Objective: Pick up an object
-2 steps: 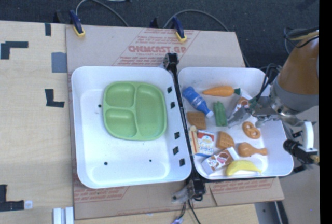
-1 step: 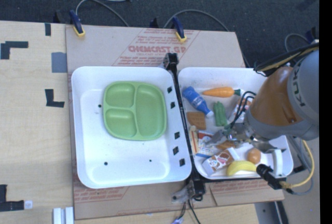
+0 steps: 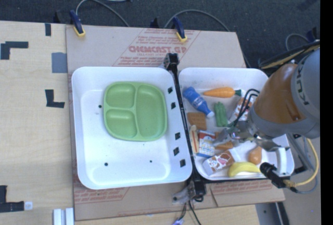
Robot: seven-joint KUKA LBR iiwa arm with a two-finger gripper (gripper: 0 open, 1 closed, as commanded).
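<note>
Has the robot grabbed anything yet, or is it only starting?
Done: the arm has reached into the right bin. In hand: its tool sits low among the toys near the green piece. Left: nothing visibly lifted; the carrot and banana lie there.

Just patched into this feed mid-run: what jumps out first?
The green divided plate lies alone in the left bin. The right bin is crowded: a carrot near the far wall, a blue bottle beside it, a banana at the near edge. The grey-and-orange arm hangs over that clutter.
</note>
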